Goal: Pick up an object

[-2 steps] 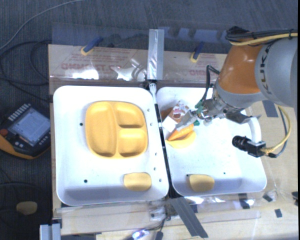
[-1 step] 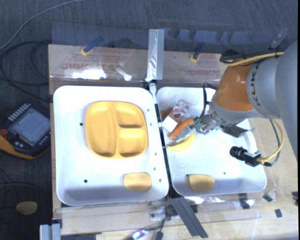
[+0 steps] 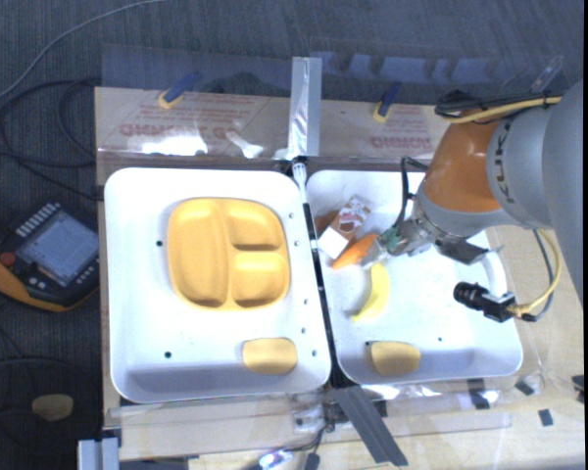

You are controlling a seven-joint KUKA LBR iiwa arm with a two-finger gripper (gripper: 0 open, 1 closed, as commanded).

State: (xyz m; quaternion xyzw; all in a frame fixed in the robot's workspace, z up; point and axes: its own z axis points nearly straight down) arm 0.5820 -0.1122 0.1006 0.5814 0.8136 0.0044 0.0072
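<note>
The right bin point(image 3: 470, 360) holds an orange carrot point(image 3: 353, 252), a yellow banana point(image 3: 372, 294), a small brown and white packet point(image 3: 350, 214) and a tan bun point(image 3: 395, 357). My gripper point(image 3: 394, 241) hangs low over this bin, just right of the carrot's end and above the banana's top. The grey arm with its orange band point(image 3: 465, 169) covers the bin's upper right part. Nothing shows held in the gripper.
The left bin point(image 3: 137, 351) holds a yellow divided tray point(image 3: 228, 251) and a tan bun-shaped piece point(image 3: 269, 354). A black cable with a plug point(image 3: 485, 300) hangs by the arm over the right bin. A ridge point(image 3: 314, 262) separates the bins.
</note>
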